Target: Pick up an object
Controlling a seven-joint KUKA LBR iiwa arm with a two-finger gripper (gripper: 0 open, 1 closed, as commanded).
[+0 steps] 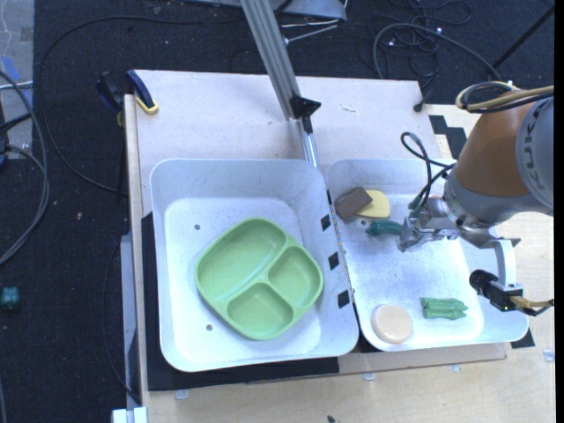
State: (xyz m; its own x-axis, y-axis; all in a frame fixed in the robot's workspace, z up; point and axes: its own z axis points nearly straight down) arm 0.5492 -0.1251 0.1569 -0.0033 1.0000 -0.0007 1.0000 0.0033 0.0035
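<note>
The right bin (493, 324) holds several small objects. A brown block (352, 203) leans on a yellow piece (377, 205) at its far left. A teal object (382, 228) lies just in front of them. A green object (442, 307) and a round cream disc (391, 322) rest near the front wall. My gripper (412, 234) hangs low over the middle of the right bin, right beside the teal object's right end. Nothing visible is caught in it.
The left bin (176, 236) carries a light green divided plate (258, 277). A slanted metal pole (278, 55) comes down to the gap between the bins. The arm's grey and orange body (502, 166) covers the right bin's far right corner.
</note>
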